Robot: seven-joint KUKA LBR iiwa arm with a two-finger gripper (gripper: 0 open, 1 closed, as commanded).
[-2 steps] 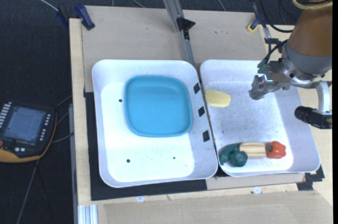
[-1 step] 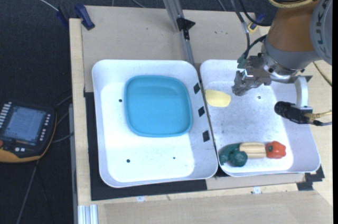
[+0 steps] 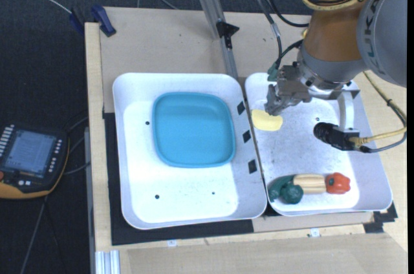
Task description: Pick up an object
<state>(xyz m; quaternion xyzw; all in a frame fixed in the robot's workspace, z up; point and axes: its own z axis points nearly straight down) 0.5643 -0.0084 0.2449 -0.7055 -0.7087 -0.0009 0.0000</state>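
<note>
Camera view. Item for picking, as judged: pale yellow rounded lump, in the upper left part of the right shallow white bin, just beside the wall next to the left bin. Gripper: over the lump's upper right edge; touching or just above, cannot tell; wide or narrow, cannot tell. Handling: centre over the lump before closing, and mind the near bin wall. Same bin, front edge, well apart from the lump: dark green rounded piece, tan wooden cylinder and red rounded piece, in a close row. Left shallow white bin: blue square plastic dish. Obstruction: none apparent.
</note>
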